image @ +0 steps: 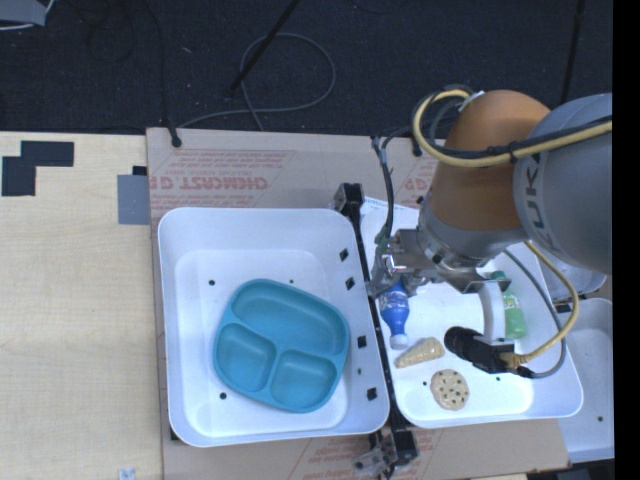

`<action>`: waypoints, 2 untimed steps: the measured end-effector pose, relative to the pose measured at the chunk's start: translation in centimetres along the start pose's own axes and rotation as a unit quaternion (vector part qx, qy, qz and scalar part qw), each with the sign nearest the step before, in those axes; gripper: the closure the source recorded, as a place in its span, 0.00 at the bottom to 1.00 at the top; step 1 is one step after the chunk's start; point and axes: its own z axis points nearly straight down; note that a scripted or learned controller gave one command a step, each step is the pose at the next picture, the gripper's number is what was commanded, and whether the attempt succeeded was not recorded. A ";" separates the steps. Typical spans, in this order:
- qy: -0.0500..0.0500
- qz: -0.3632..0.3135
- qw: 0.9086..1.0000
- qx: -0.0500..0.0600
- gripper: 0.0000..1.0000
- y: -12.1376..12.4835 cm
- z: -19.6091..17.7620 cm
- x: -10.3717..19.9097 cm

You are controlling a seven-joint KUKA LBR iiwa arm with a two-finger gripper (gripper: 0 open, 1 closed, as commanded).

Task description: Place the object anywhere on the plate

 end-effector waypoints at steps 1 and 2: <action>0.000 0.000 1.000 -0.001 1.00 0.2 -0.4 4.9; -0.001 0.000 1.000 0.000 1.00 -0.6 0.1 10.8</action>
